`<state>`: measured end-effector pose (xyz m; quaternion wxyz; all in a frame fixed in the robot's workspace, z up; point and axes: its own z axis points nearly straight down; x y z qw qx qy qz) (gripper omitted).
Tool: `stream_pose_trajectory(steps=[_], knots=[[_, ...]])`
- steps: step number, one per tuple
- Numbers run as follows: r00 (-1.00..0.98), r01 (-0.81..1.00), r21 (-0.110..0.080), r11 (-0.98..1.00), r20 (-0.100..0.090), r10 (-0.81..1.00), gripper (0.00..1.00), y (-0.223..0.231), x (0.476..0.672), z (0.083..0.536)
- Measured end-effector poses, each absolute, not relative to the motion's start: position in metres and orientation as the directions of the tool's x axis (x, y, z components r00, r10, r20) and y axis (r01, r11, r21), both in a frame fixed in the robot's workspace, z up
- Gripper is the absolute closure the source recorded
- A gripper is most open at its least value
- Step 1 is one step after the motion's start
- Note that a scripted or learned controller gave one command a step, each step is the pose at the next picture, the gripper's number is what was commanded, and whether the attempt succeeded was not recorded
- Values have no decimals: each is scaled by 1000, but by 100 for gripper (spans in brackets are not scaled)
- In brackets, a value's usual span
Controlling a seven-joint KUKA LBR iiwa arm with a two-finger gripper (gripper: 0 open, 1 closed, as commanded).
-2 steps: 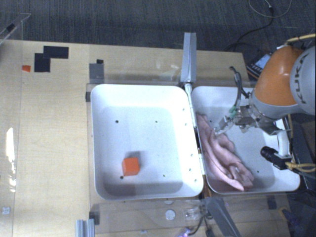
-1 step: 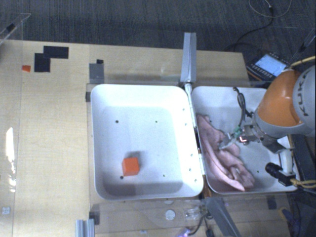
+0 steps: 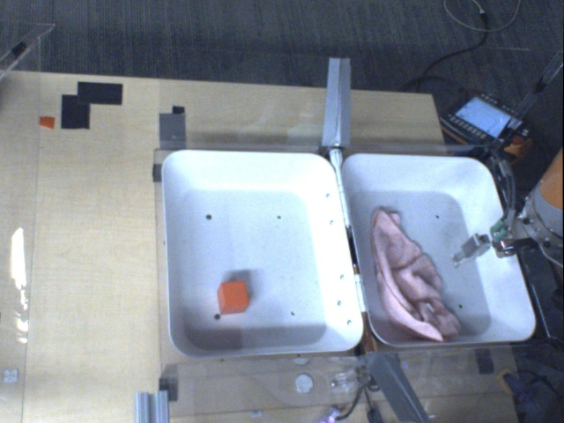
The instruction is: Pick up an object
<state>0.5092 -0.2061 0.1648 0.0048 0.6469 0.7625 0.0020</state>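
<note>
Nearest you, the bench (image 3: 79,324) front edge is carrying some clear and metal hardware, too small to make out. Just behind that you're looking at two shallow white bins sitting side by side, touching along a metal divider rail (image 3: 337,104) that's running away from you past their far edges.

Left bin (image 3: 176,236): an orange cube (image 3: 233,297) is sitting on the floor near the front-left part, well apart from the walls, upright, nothing touching it.

Right bin (image 3: 476,174): a pink cloth (image 3: 407,276) is lying crumpled along the left half, stretching from mid-bin down toward the near wall, one fold running just beside the divider.

Gripper (image 3: 470,248) is hanging over the right side of the right bin, coming in from the right edge, with the orange band (image 3: 552,183) showing above the wrist. One metal finger tip is pointing left toward the cloth but staying apart from it. You're not getting a clear read on how wide the fingers are standing, so can't tell. Nothing is sitting between them that you can see.

Farther back on the bench left: black blocks (image 3: 88,102) and a small orange tag (image 3: 47,122). Beyond the bench on the right, a lit device screen (image 3: 483,117) and cables on dark floor.
</note>
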Motion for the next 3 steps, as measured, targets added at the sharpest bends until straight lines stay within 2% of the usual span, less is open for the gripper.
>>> stream_pose_trajectory(steps=[1, 2, 3], knots=[[-151, 988, 8, 151, -3, 988, 0, -205, 563, 181], [-244, 970, 5, 244, -1, 970, 0, -150, 570, 121], [-329, 944, 14, 329, -6, 944, 0, -100, 565, 91]])
